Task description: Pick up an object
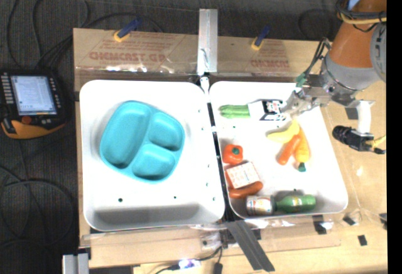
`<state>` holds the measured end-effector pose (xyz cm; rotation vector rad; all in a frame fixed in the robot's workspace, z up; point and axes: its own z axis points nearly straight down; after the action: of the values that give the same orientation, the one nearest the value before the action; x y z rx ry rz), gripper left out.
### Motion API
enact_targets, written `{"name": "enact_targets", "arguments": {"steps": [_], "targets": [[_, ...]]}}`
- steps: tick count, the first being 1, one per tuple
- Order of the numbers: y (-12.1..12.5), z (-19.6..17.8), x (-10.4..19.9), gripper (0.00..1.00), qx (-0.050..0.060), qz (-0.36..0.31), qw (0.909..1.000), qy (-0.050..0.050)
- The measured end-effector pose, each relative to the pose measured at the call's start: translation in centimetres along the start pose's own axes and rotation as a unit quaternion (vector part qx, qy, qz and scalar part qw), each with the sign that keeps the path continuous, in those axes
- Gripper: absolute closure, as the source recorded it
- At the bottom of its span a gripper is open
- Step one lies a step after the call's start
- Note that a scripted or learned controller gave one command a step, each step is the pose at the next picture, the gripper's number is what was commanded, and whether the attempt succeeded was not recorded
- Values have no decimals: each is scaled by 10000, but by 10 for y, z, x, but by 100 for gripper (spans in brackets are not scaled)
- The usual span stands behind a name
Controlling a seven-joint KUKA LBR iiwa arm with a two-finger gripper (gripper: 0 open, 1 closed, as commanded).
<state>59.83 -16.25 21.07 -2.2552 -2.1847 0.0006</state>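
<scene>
My gripper (294,105) hangs over the back of the right bin (333,194), at the end of the grey and orange arm (355,46). It is just right of a small black and white carton (267,109) and just above a yellow banana (282,132). I see nothing held in it. A green cucumber (233,111) lies left of the carton. Two orange carrots (295,149) lie below the banana.
The right bin also holds a red pepper (233,153), a red and white packet (242,174), a sausage (246,190), a can (259,205) and a green bottle (294,203). A blue divided tray (143,139) sits in the left bin (94,203). A pendant (31,100) lies far left.
</scene>
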Motion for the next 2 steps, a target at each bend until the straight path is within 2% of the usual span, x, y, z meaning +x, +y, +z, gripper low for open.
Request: {"name": "enact_targets", "arguments": {"steps": [1,2], "targets": [[-63,2,-19,100,3,50,10000,-17],[-107,121,-28,100,-48,-56,10000,-10]]}}
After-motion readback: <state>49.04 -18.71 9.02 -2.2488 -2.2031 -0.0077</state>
